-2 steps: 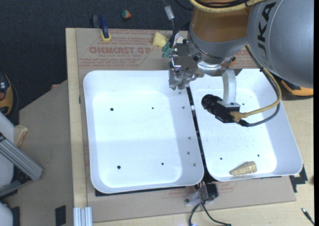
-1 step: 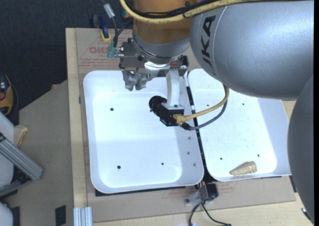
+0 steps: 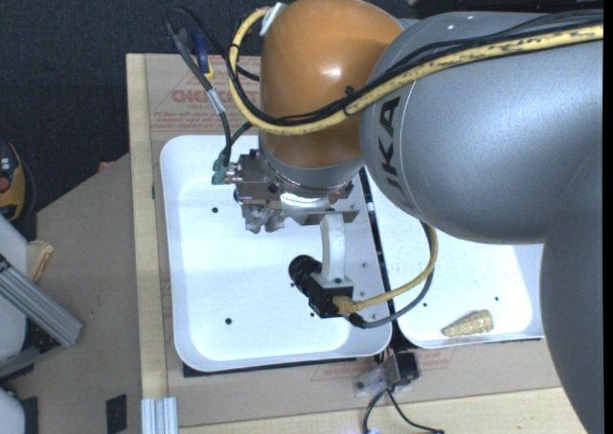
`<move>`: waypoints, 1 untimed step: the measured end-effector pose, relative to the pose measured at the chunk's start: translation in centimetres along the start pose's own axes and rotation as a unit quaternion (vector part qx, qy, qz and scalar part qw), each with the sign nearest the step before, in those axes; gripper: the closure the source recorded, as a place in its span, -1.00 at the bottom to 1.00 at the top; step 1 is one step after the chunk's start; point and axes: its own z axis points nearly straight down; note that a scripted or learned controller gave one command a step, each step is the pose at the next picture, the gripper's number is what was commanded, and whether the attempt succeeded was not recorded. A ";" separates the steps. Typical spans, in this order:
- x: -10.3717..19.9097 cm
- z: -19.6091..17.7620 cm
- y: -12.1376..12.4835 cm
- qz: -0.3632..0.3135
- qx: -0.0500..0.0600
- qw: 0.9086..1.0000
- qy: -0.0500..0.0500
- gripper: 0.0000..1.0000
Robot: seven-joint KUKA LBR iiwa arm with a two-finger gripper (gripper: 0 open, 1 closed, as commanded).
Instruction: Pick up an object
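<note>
Your arm (image 3: 479, 125) reaches in from three o'clock and hangs low over the left bin (image 3: 192, 260), its orange band (image 3: 321, 58) covering the bin's twelve o'clock end. Under the band the wrist hardware ends in the claw (image 3: 266, 217), near the middle of the bin toward its upper half; seen from above, the wrist hides the tips, so you cannot tell whether the claw stands wide, narrow, or has anything in it. The one loose item you can make out is a small tan object (image 3: 467, 325) lying in the right bin (image 3: 517, 288), at about five o'clock in the view, close to that bin's near rim and well apart from the claw. A yellow cable (image 3: 426, 264) loops down from the wrist across the divide between the two bins. To do this step well, treat the tan object as your likely target: you probably need to lift clear of the left bin wall before swinging toward four o'clock. The object lies flat and slanted, so line the claw across its short side. It sits near the rim, so come straight down and watch that the cable does not drag across it.
</note>
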 end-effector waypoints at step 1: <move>-10.2 -6.0 -1.9 0.005 -0.006 1.000 0.001 1.00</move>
